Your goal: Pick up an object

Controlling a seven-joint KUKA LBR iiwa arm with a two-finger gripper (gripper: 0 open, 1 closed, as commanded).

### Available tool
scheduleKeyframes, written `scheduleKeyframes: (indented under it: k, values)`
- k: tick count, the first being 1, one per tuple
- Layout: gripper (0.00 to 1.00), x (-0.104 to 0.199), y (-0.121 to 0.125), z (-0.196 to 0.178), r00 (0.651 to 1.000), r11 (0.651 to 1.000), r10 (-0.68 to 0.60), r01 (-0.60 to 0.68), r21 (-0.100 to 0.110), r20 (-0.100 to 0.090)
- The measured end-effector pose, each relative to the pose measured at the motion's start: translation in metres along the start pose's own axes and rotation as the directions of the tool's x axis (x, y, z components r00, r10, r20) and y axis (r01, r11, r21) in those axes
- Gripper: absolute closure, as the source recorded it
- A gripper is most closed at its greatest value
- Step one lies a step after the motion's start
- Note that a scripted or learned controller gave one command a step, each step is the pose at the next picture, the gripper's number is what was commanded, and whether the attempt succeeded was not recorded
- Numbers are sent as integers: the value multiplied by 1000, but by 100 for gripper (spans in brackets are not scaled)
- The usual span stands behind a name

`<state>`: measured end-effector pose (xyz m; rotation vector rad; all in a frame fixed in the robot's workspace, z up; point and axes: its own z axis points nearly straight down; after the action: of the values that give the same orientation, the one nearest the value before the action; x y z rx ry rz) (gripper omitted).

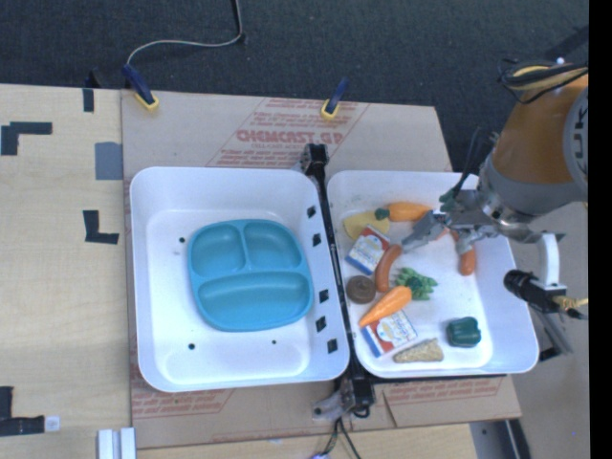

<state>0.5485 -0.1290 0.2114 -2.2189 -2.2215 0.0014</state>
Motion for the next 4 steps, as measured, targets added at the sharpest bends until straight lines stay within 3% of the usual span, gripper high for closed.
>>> scheduleKeyframes:
  k: [1,2,3,4]
  values:
    - [0,24,-4,113,1000,1000,0,0,-12,2]
    - [0,28,105,106,1000,1000,0,0,1,1]
    - [0,13,114,128,1000,999,5,-4,33,-8]
    - [100,11,117,114,1000,1000,3,-3,18,0]
